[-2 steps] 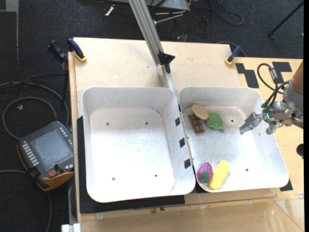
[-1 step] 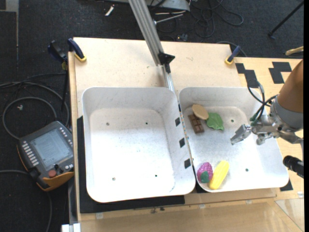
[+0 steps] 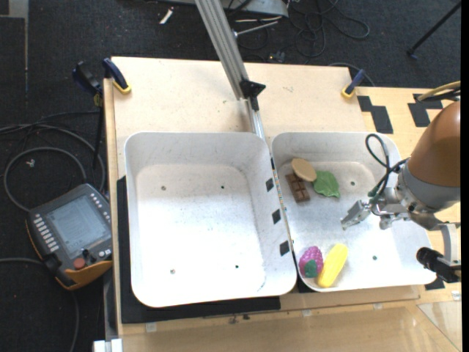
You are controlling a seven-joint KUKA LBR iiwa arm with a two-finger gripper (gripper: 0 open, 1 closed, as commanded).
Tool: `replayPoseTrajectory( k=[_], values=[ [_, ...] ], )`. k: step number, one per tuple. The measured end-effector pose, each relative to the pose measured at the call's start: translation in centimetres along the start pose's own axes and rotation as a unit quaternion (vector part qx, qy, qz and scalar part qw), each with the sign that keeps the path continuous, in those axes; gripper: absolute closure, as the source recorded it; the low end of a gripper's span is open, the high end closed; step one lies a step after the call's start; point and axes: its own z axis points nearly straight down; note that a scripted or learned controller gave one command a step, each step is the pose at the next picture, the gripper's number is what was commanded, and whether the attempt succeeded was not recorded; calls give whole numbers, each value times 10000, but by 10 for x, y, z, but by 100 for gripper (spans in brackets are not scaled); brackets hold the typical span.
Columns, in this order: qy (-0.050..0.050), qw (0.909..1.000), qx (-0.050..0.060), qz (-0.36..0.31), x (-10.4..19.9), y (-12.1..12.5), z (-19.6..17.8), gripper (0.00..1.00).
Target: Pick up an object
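Observation:
My gripper (image 3: pixel 370 218) hangs over the middle of the right bin (image 3: pixel 381 273), open, with only bare bin floor between its fingers. To its upper left lie a tan round piece (image 3: pixel 303 170), a brown chocolate bar (image 3: pixel 297 189) and a green leaf-shaped piece (image 3: pixel 327 184), close together. Near the bin's front left corner sit a purple berry-like toy (image 3: pixel 311 259) and a yellow corn-like toy (image 3: pixel 333 264), touching each other. All of these objects lie apart from the gripper.
The left bin (image 3: pixel 146 218) stands beside the right one, sharing a wall with black tabs (image 3: pixel 278 215). A slanted metal rail (image 3: pixel 227 46) runs down to the bins' back edge. The arm's orange band (image 3: pixel 443 152) is at the right.

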Motion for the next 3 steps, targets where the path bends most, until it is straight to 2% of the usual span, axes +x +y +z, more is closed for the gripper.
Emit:
replayPoseTrajectory(
  k=[1,2,3],
  values=[
    [-8,10000,-24,1,0,1,49,0],
    [-11,10000,-41,-1,0,2,37,100],
    [-14,10000,-48,-22,9,-1,-21,100]
  ],
)
